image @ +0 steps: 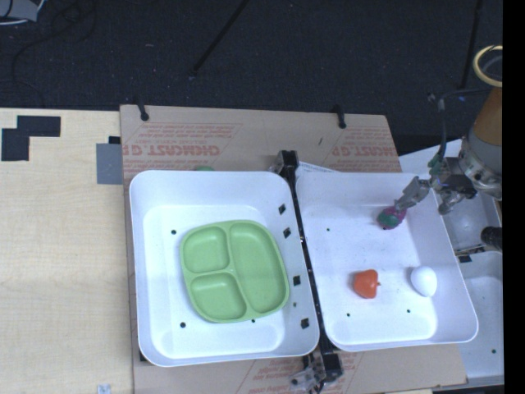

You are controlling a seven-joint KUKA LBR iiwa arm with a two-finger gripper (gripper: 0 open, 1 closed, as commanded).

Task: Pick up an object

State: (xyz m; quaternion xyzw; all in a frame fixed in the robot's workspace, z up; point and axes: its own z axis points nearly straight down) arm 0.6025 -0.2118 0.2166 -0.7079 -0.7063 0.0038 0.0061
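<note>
The arm enters at right, its gripper [395,213] lowered into the right bin [459,302] — fingers pinching one purple-green object [390,217]. Also there: one orange object [366,283], one white egg [423,281]. Left bin [152,220] — one green divided plate [234,269].

Even overhead light, bright on both white bins [156,220]. Soft, faint shadows. Floor past the bench's far edge dark. Whole view slightly soft, low-res; arm [484,138] blurry.
</note>
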